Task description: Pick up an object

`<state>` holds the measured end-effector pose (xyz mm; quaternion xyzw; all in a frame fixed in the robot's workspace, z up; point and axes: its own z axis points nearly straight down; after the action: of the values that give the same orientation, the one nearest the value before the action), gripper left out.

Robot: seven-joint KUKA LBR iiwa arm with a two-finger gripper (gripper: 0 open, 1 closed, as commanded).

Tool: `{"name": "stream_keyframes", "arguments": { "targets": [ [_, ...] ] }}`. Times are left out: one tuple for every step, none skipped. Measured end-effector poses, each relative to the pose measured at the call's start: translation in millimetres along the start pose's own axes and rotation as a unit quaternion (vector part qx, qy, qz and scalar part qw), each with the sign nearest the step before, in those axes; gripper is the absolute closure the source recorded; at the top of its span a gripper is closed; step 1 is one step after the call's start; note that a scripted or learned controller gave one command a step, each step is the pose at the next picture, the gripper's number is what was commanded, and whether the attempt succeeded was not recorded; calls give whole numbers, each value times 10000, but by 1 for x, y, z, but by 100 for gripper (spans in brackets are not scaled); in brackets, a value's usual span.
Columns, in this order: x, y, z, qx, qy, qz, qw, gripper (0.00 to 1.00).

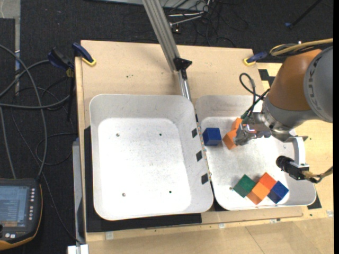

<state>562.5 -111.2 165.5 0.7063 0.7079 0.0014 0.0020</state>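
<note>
Orange, and tilted on edge, a small block (232,135) sits in the right bin (222,107), near that bin's middle and a little toward its far edge. Its long axis runs from the bin's far right toward the near left, the upper end leaning against the gripper (242,136). The jaws are at the block's right side and touch it; whether they are open or closed around it cannot be told from this slant.

A blue cube (212,136) stands just beside the orange block, toward the left wall of the right bin. Along the near edge of that bin three more blocks lie in a touching row: a green block (244,186), an orange cube (262,188) and a second blue block (278,192). That makes five blocks in all: two orange, two blue, one green.

The left bin (140,157) is white and speckled. Both bins rest on a pale wooden table (132,67), with blue clamps at its far corners. Around the table lies dark carpet strewn with cables, and a handheld control pendant (18,210) lies at the near left.
</note>
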Motion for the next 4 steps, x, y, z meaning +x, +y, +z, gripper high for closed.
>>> {"name": "stream_keyframes", "arguments": {
  "targets": [
    [2,12,-54,-11,-4,-7,10000,100],
    [2,13,-72,7,-1,-4,10000,100],
    [53,5,-61,28,11,-25,10000,100],
    [114,4,-58,28,15,-34,10000,100]
  ]
}}
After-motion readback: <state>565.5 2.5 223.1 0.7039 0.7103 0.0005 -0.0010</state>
